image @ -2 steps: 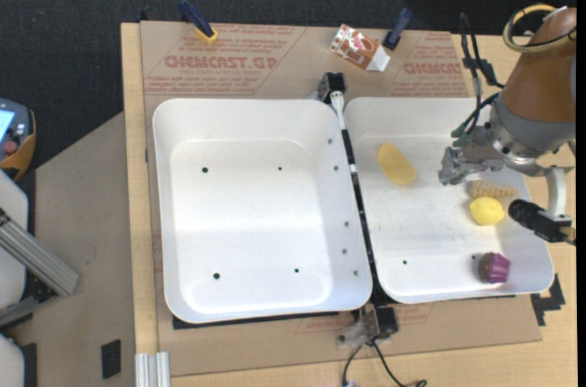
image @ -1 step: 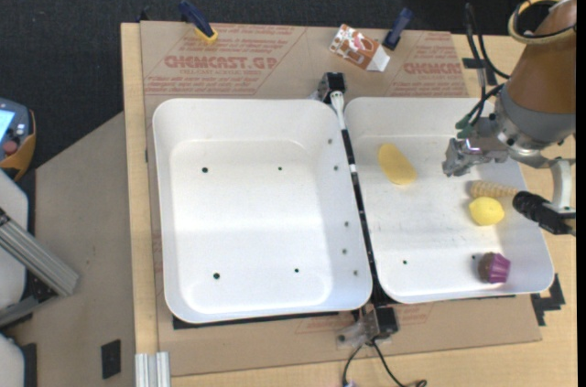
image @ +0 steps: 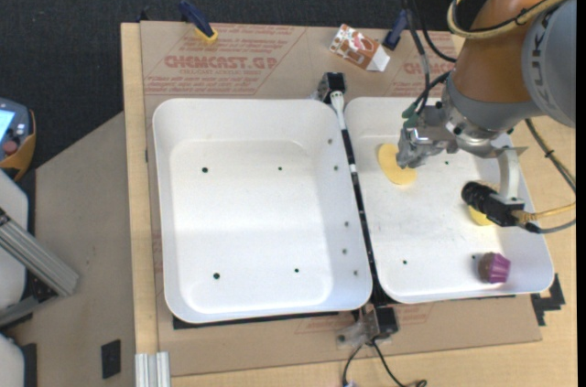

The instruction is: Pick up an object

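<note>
Gripper is down in the right bin, right at the yellow disc's upper edge. Can't tell how its pincer stands. Disc looks flat on the bin floor; I'd say nothing lifted yet.

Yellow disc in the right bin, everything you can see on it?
The yellow disc looks pale yellow, flat and roughly round, lying on the floor of the right bin, toward its upper left. The gripper is right over its upper right edge, hiding part of it; whether they touch can't be told. Material is unclear, surface plain and matte.
</note>
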`<state>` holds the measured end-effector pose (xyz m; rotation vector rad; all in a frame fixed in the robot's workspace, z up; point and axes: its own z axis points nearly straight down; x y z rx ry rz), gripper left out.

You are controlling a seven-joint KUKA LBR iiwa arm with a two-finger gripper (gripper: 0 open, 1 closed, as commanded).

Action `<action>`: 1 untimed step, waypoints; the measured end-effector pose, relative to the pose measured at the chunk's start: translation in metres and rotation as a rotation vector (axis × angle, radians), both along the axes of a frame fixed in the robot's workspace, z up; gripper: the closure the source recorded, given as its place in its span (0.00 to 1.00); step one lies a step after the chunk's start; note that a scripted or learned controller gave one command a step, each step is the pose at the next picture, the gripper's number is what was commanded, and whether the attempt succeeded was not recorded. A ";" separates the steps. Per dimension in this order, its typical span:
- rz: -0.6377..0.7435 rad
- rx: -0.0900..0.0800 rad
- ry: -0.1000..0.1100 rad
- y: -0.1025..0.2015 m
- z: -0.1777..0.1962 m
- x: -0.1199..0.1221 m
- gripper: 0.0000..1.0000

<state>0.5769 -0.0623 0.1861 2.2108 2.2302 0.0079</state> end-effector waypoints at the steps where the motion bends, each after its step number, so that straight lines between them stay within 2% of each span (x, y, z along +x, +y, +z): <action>1: -0.013 -0.002 0.012 -0.041 -0.082 -0.019 1.00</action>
